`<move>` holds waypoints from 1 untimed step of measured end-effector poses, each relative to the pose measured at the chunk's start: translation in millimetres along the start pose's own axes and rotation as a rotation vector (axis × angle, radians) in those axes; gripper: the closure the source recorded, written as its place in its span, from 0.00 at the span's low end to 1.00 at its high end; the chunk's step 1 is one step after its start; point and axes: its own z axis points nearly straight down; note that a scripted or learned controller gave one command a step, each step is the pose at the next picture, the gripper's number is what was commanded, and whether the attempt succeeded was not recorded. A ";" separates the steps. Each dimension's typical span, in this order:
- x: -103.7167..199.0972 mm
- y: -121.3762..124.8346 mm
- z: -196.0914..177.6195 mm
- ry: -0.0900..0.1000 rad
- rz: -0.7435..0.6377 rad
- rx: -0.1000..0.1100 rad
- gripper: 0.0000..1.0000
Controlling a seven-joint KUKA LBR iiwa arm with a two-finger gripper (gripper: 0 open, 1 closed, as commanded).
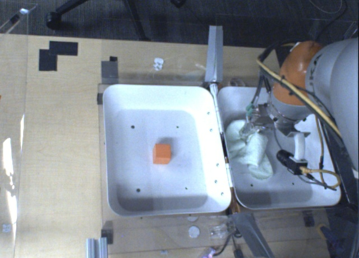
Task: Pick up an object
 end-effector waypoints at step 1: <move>39.5 67.2 -78.4 -0.002 0.128 0.005 1.00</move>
